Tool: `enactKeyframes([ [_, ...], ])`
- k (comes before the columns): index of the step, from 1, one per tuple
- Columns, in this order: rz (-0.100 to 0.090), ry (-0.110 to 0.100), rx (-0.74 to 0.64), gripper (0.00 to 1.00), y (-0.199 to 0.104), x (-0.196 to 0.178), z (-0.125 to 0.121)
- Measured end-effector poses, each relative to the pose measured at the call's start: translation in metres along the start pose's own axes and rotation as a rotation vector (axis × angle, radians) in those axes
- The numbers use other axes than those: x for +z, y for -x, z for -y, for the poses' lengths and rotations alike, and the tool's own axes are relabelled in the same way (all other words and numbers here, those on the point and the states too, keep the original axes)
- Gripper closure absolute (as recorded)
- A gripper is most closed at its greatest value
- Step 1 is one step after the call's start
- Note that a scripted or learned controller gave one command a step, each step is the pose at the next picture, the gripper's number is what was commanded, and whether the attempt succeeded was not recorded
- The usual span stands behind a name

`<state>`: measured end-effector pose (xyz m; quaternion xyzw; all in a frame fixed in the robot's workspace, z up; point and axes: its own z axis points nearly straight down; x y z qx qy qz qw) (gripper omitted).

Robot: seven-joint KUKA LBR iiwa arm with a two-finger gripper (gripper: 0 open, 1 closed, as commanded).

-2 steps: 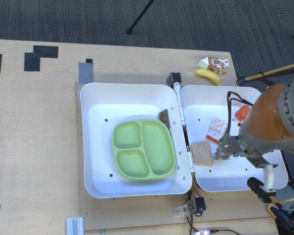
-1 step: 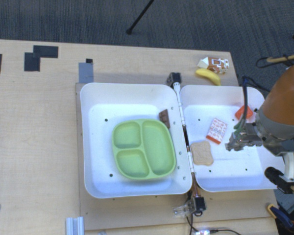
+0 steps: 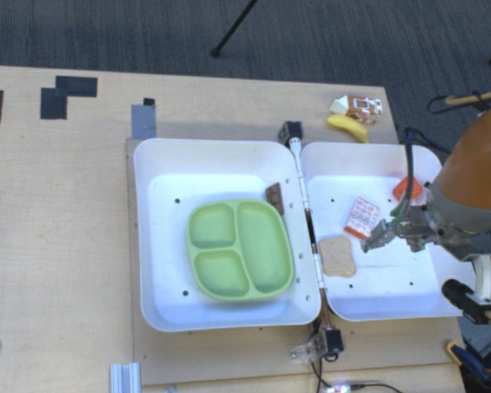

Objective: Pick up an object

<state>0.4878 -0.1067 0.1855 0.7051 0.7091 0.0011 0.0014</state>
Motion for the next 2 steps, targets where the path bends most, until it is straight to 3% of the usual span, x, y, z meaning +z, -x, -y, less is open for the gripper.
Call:
enactKeyframes([
  [1, 0.001, -0.002, 0.003, 0.0, 0.096, 0.035, 0.002],
  [2, 0.002, 0.002, 0.002, 0.0, 0.074, 0.099, 0.0],
])
